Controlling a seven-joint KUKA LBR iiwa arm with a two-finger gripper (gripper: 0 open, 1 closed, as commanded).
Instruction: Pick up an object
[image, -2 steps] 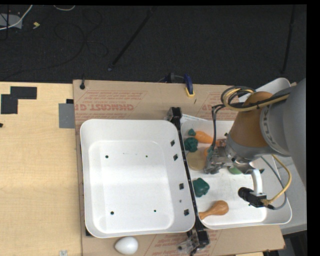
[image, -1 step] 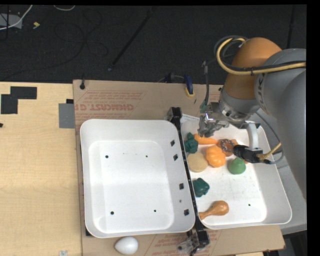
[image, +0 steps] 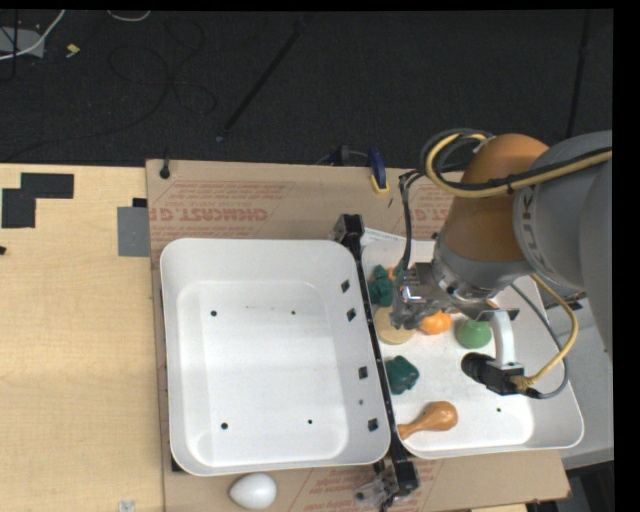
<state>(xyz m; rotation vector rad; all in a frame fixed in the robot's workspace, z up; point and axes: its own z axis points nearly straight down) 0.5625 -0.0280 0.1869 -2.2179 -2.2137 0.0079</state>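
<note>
Camera view: tool (image: 408, 312) among crowded toys (image: 403, 373).

bench (image: 70, 330): light wood top, with black patches near its far left corner
cardboard sheet (image: 250, 205): brown, printed, lies flat on the bench under both bins
left bin (image: 175, 350): shallow, white, rests on the cardboard
right bin (image: 555, 425): shallow, white, rests on the cardboard, touching the left bin along a black clipped seam
white egg (image: 252, 490): on the cardboard just beside the left bin's near edge
</note>
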